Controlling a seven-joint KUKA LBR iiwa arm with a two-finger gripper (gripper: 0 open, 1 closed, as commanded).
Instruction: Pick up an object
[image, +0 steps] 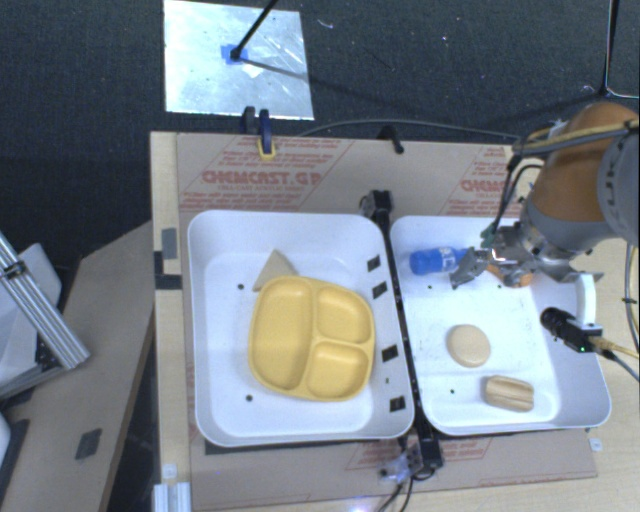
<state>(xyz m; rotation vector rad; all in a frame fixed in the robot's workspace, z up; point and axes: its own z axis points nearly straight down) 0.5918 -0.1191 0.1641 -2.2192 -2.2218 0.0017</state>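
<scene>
Far to the left of the claw, in the left bin, a yellow divided plate lies flat with three compartments, and a tan wedge-shaped piece pokes out from under its upper left edge. A row of black clips runs down the seam between the two bins, still well left of the claw.

In the right bin, a blue bottle lies on its side just beside the claw, on its left; one fingertip sits right next to the bottle's near end, though whether it touches cannot be told. The claw itself hangs over the upper part of this bin, its two fingers spread apart with nothing between them.

Below the claw and apart from it, a round tan bun rests on the bin floor. Lower still and slightly right, a tan bread roll lies near the bin's front wall.

Right of the claw rises the arm's grey wrist, topped by the orange band, with a black cable fitting hanging below it
</scene>
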